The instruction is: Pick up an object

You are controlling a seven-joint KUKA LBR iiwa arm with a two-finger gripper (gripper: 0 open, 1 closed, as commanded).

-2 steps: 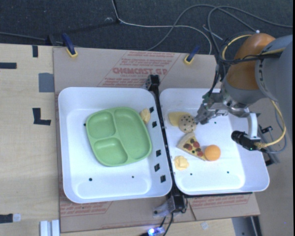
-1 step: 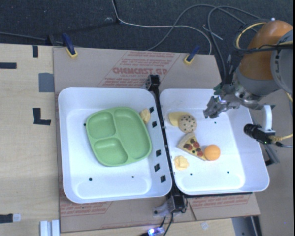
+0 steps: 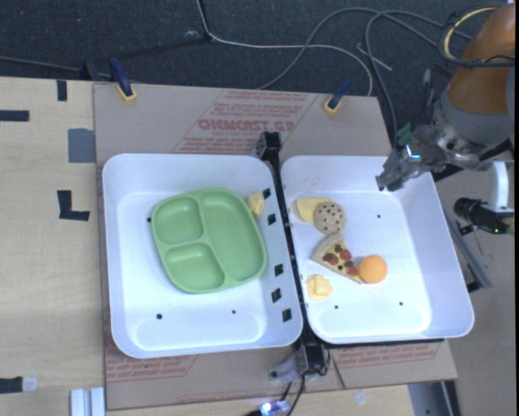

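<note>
Camera view has us at the approach stage, as we judge it: the end effector (image 3: 392, 178) hangs over the top right corner of the right bin (image 3: 415, 258), and nothing sits between its fingers. Whether it is released or clenched we cannot tell from this angle.

Candidates for the pick lie in the right bin's left half, at about eight o'clock from the end effector. Nearest is the cookie (image 3: 328, 217), overlapping a pale cheese wedge (image 3: 306, 209). Below them sits the pizza slice (image 3: 336, 257), with the orange (image 3: 373, 269) touching its right end. A small yellow piece (image 3: 318, 286) lies near the bin's left wall, at seven o'clock from the pizza slice.

We judge that the next move calls for travel down and left, then a descent centred on a single item. The orange looks the easiest grip, though the pizza slice against it could get caught or nudged.

In the left bin (image 3: 129, 232) rests a green tray (image 3: 209, 240), with another yellow bit (image 3: 256, 203) at its two o'clock. The divider (image 3: 281, 232) between the bins carries black clips. Cables (image 3: 328, 33) trail across the worktop (image 3: 34, 232) behind, clear of the path.
</note>
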